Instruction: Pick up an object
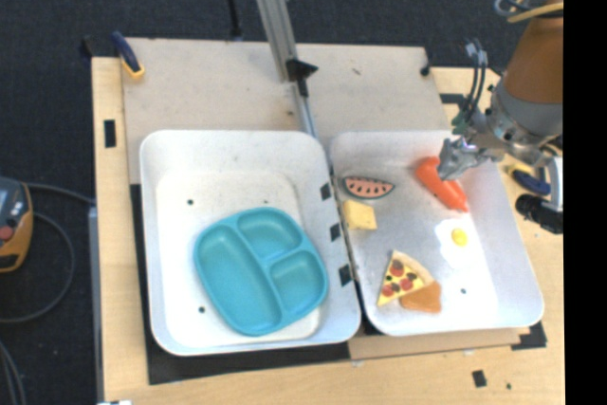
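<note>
We see two shallow white bins: the left bin [161, 156] holds a blue divided plastic plate [261, 270], and in the right bin [512, 299] the grey two-finger gripper [455, 158] hovers at the far right over an orange carrot-shaped toy [446, 188]. We cannot tell how its jaws stand. To grip well, we judge it should straddle the carrot's narrow width, minding the right wall; open floor lies left, toward the watermelon slice [367, 187].

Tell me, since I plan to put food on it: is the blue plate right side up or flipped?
Right side up. The blue plate lies flat in the left bin, its three hollow compartments facing up.
</note>
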Robot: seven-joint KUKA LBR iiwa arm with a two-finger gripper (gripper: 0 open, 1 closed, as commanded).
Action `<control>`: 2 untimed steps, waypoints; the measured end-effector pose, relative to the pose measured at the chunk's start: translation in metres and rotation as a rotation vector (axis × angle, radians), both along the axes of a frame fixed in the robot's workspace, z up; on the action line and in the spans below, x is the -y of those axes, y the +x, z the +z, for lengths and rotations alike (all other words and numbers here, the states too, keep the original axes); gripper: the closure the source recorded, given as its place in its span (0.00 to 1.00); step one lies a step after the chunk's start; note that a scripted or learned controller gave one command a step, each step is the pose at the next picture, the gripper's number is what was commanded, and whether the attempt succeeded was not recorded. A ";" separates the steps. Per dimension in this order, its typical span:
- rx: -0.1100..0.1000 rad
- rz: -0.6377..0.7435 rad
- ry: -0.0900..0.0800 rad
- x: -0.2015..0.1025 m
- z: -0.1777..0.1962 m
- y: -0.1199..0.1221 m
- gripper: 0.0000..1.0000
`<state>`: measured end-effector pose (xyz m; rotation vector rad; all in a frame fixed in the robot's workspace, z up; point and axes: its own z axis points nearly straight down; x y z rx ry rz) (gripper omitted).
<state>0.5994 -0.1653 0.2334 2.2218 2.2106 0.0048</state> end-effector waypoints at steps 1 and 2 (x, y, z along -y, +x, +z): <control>-0.005 0.004 0.002 0.001 0.013 0.001 1.00; -0.005 0.012 0.004 -0.055 0.022 -0.007 1.00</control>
